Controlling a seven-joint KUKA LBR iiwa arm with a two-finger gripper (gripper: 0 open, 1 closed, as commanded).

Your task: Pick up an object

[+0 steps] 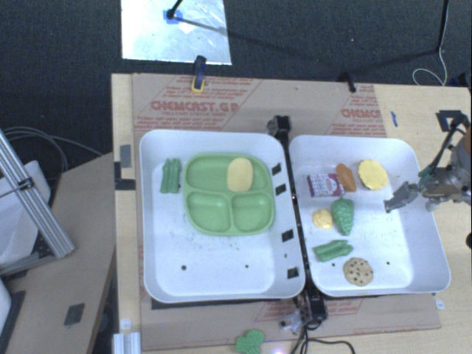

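Grey metal gripper (392,202) hangs over the right-hand part of the right white bin (424,249), reaching in from the right edge of the view. Its tip points leftward toward the group of toy foods, and nothing shows in it; whether it is open or shut cannot be told from this angle.

Nearest to the gripper, up and to its left, lies a round yellow flat piece (372,174), with an orange-brown oblong bread roll (345,177) just beside that on the far side. Further left again sits a small red-and-white packet (324,185), touching or nearly touching the roll. Directly left of the gripper, a green leafy cone-shaped vegetable (342,215) lies next to a small yellow rounded lump (322,218). Below and to the left of the gripper, a green bean pod (332,250) rests at a slant, and a round chocolate-chip cookie (358,271) lies near the bin's front wall.

Well away to the gripper's left, across the divide between the bins, the left white bin (206,271) carries a light green divided plate (221,212) with a pale yellow oval item (240,174) in its upper right compartment. A dark green ridged strip (170,176) lies beyond the plate, on the side farthest from the gripper.

On the wooden surface (413,102) in front of the bins, far left and below the gripper, a small green leaf-shaped piece (250,341) sits by itself.
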